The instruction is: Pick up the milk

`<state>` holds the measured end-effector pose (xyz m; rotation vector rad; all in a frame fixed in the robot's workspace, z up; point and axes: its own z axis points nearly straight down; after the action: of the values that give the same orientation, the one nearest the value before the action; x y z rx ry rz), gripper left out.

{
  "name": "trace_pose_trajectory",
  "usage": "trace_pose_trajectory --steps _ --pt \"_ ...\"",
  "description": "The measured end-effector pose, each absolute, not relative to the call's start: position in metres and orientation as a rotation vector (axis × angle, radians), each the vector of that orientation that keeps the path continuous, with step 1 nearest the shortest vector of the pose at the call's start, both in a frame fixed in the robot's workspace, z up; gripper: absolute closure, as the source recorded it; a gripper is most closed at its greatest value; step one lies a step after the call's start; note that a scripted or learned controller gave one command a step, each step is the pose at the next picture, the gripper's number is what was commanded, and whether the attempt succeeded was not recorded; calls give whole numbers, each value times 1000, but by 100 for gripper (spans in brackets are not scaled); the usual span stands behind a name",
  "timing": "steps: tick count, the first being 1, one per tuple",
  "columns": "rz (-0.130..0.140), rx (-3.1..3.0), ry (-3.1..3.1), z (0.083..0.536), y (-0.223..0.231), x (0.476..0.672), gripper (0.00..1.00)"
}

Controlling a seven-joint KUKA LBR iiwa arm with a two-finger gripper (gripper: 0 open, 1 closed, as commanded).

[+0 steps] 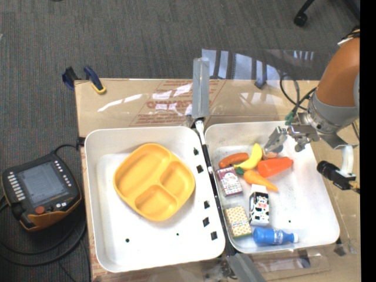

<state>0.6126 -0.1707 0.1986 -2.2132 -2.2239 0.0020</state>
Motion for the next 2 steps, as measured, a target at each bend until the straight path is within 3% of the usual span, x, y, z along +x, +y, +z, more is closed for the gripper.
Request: trace_pose_trajectory --steps 1,2 --pt "0 -2170 -2270 114 -112 638 0" --pt "1 -2168 -2268 123 -112 637 100"
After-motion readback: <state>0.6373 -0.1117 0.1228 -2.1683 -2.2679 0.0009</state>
